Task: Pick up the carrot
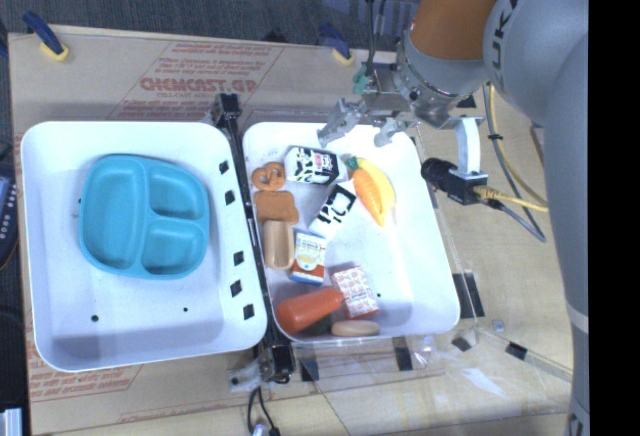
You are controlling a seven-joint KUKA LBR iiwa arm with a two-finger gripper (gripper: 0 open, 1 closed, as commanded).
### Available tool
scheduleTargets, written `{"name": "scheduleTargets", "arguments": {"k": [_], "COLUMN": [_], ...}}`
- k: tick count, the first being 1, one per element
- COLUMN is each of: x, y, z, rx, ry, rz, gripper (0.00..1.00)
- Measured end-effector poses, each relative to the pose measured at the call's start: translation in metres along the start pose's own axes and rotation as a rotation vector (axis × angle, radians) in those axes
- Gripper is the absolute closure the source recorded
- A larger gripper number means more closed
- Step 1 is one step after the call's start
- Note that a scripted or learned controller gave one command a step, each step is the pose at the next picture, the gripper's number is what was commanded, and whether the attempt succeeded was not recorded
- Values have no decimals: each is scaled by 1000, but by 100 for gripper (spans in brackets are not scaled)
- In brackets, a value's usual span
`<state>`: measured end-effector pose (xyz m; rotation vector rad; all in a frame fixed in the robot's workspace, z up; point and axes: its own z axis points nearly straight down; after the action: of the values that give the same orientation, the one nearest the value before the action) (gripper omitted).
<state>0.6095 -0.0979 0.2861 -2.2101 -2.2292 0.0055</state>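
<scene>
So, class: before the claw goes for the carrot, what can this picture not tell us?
- Camera view: the claw is blurred, its opening unreadable.
- The carrot overlaps something yellow; too small to identify.
- The red item is partly covered by a patterned packet.

Two white bins: left bin (40,224), right bin (425,224).

Left bin: one blue divided plate (143,216).

Right bin, toy food, counted: one carrot (369,190) with a yellow banana (384,180) touching it, two black-and-white cartons (311,165) (336,207), one pretzel (267,177), one hot dog (277,232), one small blue-and-white box (309,256), one red-patterned packet (355,291), one red sausage-like piece (308,309), one tan oval (355,328).
</scene>
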Motion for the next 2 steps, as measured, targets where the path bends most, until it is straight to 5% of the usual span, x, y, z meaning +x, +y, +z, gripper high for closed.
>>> {"name": "scheduleTargets", "arguments": {"k": [1,2], "x": [-55,-100], "y": [-25,-11], "z": [42,125], "rx": [1,6], "ry": [-1,1], "rz": [-132,34], "gripper": [0,0]}}
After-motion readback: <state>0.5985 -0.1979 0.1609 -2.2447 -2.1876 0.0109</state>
